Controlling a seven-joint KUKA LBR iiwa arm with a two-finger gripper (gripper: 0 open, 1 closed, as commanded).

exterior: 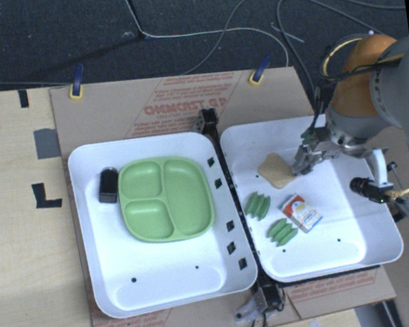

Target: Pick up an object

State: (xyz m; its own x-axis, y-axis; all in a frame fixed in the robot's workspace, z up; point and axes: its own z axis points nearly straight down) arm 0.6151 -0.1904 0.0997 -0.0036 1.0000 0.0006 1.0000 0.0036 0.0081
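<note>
Bins sit side by side on the worktop (20,245), two white ones that touch along a black middle strip. The left bin (108,286) holds a green plate (167,199) with three sections, and the plate takes up most of the middle. A small black block (108,185) lies just beside the plate's left edge, near the bin's left wall. The front part of the left bin is bare white floor. The right bin (352,244) has four small things in it. A tan block (275,170) lies near the middle, toward the back. Two green pods lie closer to the front: one pod (257,205) near the middle strip and another pod (281,231) a little further forward. A small red and white box (301,212) lies just right of the pods. The back left corner, the front and the right side of this bin are bare. The grey arm (376,97) comes in from the right, over the bin's right back edge. Its gripper (304,160) points down at the right edge of the tan block and looks to be touching it. How wide the gripper stands cannot be told from here, and nothing can be seen held in it. Wires (244,17) run over the dark floor behind the worktop.
</note>
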